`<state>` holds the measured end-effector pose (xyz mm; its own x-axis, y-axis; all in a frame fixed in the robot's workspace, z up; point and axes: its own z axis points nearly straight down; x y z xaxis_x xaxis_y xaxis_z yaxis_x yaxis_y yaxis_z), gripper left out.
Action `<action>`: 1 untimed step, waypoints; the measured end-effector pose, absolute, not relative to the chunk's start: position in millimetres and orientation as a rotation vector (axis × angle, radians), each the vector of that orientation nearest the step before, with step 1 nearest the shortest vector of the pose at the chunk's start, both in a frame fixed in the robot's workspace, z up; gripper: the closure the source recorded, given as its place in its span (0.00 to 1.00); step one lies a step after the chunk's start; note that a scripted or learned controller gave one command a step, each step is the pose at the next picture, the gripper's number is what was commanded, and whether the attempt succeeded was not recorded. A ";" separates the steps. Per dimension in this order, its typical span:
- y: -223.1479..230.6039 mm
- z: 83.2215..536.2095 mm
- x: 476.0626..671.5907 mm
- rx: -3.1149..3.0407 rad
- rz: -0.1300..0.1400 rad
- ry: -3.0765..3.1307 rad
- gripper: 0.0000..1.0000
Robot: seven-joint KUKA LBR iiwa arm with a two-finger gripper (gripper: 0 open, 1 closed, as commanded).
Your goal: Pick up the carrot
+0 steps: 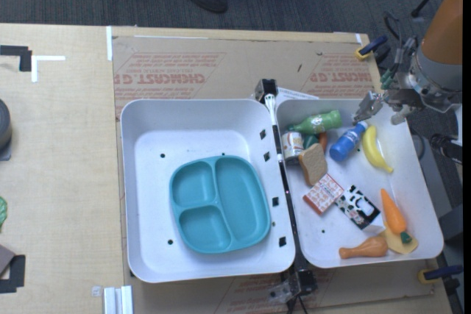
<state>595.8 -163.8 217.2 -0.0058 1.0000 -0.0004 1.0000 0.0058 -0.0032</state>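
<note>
We judge the task hardly begun: the carrot point(393, 211) lies loose on the floor of the right bin point(421, 180), down at about four o'clock from that bin's middle, its tip pointing up toward the banana point(376, 149) and its thick end touching a pale yellowish piece point(402, 242) by the rim. The tool point(385, 101) hangs over the bin's upper right corner, at roughly one o'clock from the carrot and well apart from it, with nothing visible between its fingers; its outline is small and cluttered at the edge of the view, so we cannot tell whether it stands wide or narrow. What remains, as we read it, is everything: travel down to the carrot, closing on it, and the lift. Around the carrot sit a black-and-white carton point(359, 207) at nine o'clock and an orange drumstick-like toy point(364, 249) at seven o'clock, both near enough to crowd a grasp. Farther up the bin lie a blue bottle point(346, 143), a green bottle point(316, 120), a slice of bread point(313, 163), a small can point(292, 145) and a red patterned box point(323, 194). The left bin point(143, 158) holds a teal divided plate point(218, 204). On the cardboard sheet point(191, 70) laid over the tabletop behind the bins, red print reads upside down, seemingly "CHEMCAST GP"; the labels on the can and carton are too small to read.
</note>
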 end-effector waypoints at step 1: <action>-194.7 91.7 520.5 -1.757 -0.001 -2.606 0.00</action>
